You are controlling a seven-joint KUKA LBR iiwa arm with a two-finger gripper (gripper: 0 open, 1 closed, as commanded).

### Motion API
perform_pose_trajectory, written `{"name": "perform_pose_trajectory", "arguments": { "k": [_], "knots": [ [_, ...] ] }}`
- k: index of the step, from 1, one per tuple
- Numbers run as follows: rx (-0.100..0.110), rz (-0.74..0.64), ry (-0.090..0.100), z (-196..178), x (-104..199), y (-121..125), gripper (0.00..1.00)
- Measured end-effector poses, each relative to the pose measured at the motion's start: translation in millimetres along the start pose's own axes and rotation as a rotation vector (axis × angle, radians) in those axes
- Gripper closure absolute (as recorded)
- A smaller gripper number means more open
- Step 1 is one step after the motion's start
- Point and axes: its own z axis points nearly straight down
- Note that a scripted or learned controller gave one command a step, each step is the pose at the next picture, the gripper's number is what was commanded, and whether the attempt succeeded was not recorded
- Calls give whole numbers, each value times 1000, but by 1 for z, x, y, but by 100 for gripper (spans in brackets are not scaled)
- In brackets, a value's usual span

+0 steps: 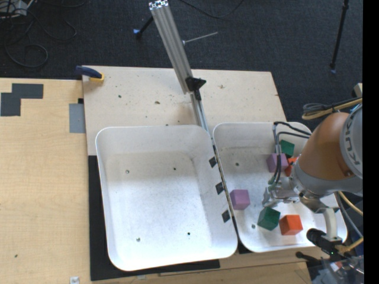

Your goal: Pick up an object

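The right bin (249, 136) holds several small blocks. A purple cube (240, 198) lies near its left wall. A dark green cube (269, 219) and an orange-red cube (291, 224) sit side by side at the front. Farther back are a second purple block (276, 161), a green block (287, 147) and a sliver of an orange piece (289, 163) partly hidden by the arm. My gripper (273, 197) hangs low in the bin, just above the dark green cube and to the right of the purple cube. Nothing is visibly held.
The left bin (118, 141) lies beside the right one, with a divider carrying black clips (219, 187) between them. A slanted metal pole (176, 49) rises behind the bins. A blue and yellow clamp (90, 73) rests at the board's far left corner.
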Motion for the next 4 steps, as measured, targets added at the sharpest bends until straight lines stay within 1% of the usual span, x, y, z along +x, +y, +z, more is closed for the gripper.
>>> {"name": "perform_pose_trajectory", "arguments": {
  "k": [2, 3, 4],
  "knots": [
    [-7, -11, -4, -126, -6, 2, 100],
    [-5, -11, -3, -168, -4, 3, 100],
    [-3, -11, -3, -193, -5, 4, 100]
  ]
}}
